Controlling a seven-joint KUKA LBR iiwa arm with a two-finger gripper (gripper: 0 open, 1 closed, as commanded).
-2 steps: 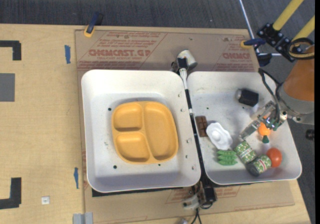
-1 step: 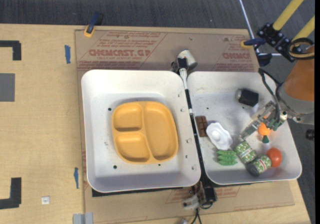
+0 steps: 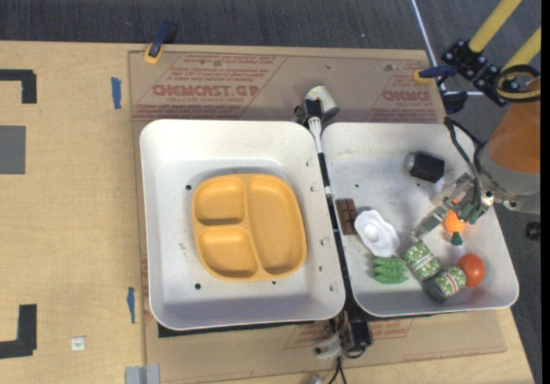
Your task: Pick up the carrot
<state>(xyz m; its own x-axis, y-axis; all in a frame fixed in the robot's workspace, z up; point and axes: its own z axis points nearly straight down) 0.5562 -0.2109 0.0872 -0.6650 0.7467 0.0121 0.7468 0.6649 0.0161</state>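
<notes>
Arm [image 3: 516, 146] enters from the right, cut off by the frame edge; its orange band and grey wrist cover the right rim of the right bin [image 3: 378, 146]. The jaws [image 3: 453, 206] sit low over that bin, small and cluttered with cable; how far apart they stand cannot be told. The carrot [image 3: 454, 223], a small orange piece with a green tip, lies right at the jaw tips, touching or just under them; whether it is gripped is not clear.

Just below the jaws: a red tomato [image 3: 471, 268]. Down and to the left of them: two green cans [image 3: 432, 271], labels too small to read, then a green pea pod [image 3: 388, 269] and a white crumpled object [image 3: 376, 232]. Further left, a brown block [image 3: 345, 216]. Above and left of the jaws, a black object [image 3: 426, 167].

Far left of the jaws, the left bin [image 3: 163, 202] holds a yellow divided plate [image 3: 249, 225].

The cardboard sheet [image 3: 284, 69] on the table [image 3: 60, 202] reads "CHEMCAST" in red, partly hidden at the right
</notes>
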